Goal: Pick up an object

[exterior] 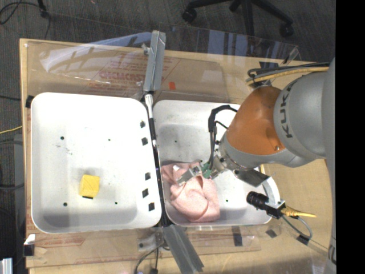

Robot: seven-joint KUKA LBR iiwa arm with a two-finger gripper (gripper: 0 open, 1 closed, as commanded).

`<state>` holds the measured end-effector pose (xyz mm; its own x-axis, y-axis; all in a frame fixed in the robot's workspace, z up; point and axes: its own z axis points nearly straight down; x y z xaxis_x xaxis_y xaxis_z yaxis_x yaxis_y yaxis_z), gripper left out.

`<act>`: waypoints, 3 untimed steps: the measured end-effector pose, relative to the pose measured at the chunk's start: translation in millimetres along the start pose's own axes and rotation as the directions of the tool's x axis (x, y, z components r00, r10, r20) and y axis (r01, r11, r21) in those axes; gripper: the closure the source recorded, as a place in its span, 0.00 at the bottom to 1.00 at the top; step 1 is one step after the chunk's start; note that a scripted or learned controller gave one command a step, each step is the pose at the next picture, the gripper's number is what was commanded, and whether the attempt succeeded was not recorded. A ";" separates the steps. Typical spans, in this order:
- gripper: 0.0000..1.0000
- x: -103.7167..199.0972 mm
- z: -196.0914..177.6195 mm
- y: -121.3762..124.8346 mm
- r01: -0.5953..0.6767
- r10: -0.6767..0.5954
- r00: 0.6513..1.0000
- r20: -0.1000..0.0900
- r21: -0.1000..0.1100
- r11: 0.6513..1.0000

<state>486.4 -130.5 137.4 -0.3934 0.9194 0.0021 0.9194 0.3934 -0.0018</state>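
Note:
A pink, soft, crumpled cloth-like thing (194,197) lies in the right bin (182,124) near its front left corner. My gripper (193,176) reaches in from the right and sits right on the top edge of the pink thing, its metal fingers touching it. The arm's orange band and grey wrist cover the right half of that bin. A small yellow block (89,186) lies in the left bin (74,119), toward its front.
A metal divider (151,147) with black clips runs between the two bins. A clear plastic sheet (114,61) lies on the bench behind the bins. The bench's front edge is close below both bins.

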 end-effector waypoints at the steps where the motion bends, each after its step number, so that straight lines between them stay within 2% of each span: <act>1: 0.00 -25.3 39.3 35.3 0.271 -0.271 0.962 0.003 -0.001 0.962; 2: 1.00 -25.9 28.8 36.0 0.274 -0.274 0.962 0.004 -0.002 0.962; 3: 1.00 -2.4 -54.2 117.2 -0.136 0.136 0.991 0.001 0.000 0.991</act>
